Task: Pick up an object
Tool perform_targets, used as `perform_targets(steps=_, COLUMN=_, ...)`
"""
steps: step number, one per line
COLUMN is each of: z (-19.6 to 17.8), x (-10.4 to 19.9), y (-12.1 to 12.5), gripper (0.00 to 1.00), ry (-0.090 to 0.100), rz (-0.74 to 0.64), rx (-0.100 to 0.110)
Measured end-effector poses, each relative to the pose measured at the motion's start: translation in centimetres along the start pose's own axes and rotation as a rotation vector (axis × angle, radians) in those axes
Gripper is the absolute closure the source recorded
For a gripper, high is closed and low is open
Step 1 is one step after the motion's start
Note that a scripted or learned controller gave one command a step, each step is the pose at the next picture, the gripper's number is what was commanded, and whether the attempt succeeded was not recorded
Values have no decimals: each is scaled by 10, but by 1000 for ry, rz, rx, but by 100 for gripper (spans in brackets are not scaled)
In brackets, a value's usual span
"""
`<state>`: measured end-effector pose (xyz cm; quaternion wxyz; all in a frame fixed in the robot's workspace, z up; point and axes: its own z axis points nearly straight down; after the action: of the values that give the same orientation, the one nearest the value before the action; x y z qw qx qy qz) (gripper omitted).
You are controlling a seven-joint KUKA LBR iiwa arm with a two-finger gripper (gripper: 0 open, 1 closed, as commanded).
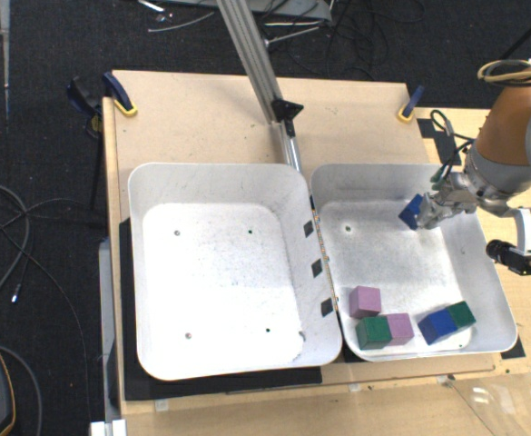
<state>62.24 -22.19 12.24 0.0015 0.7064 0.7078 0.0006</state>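
Grey arm (510,153) angled over rt bin (401,189).

Both white bins (220,271) look like matt, speckled plastic; the bench (201,121) beneath is pale, unvarnished wood board.

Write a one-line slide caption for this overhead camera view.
Robot hand lifts a blue block over the right bin, above five blocks left near its front edge.

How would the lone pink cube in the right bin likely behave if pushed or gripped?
The pink cube looks flat-faced and blocky, so it would probably slide, not roll. It seems rigid, likely holding shape when squeezed. Pushed toward the green cube, it may jam.
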Motion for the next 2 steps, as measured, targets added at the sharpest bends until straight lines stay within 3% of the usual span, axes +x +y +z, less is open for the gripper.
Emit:
perform_targets(steps=1, z=1, x=0, y=0, gripper=0, ry=0, rz=0, rx=1)
perform_targets(steps=2, z=-11, x=19, y=15, gripper=0, ry=1, rz=-2, rx=-1)
